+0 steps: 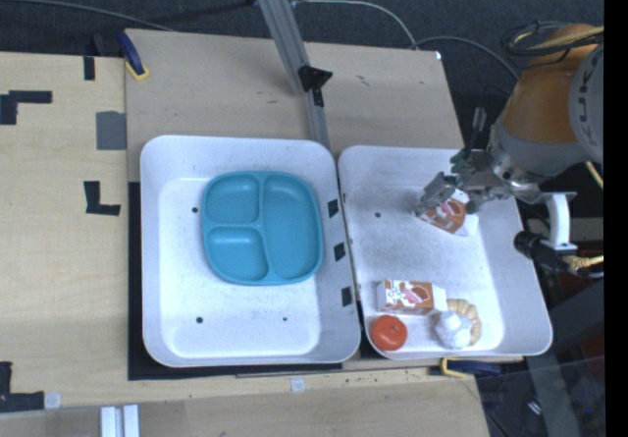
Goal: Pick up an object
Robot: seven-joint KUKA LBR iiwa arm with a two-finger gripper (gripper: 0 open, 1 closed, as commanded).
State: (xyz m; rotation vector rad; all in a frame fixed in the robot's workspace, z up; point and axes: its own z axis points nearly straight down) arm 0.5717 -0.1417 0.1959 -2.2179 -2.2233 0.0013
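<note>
My gripper [442, 199] hangs over the upper right part of the right bin [392, 248], with the arm coming in from the right. A small red and white packet [450, 217] lies right under the fingertips, partly covered by them. I cannot make out whether the packet is between the fingers. Along the bin's near edge lie a red and white carton [407, 297], a red tomato-like ball [389, 332] and a white and tan toy [457, 324].
The left bin [167, 317] holds a blue divided plate [262, 227]. A grey metal pole [285, 23] slants down from the top to the gap between the bins. Black clips [340, 250] sit on the shared rim.
</note>
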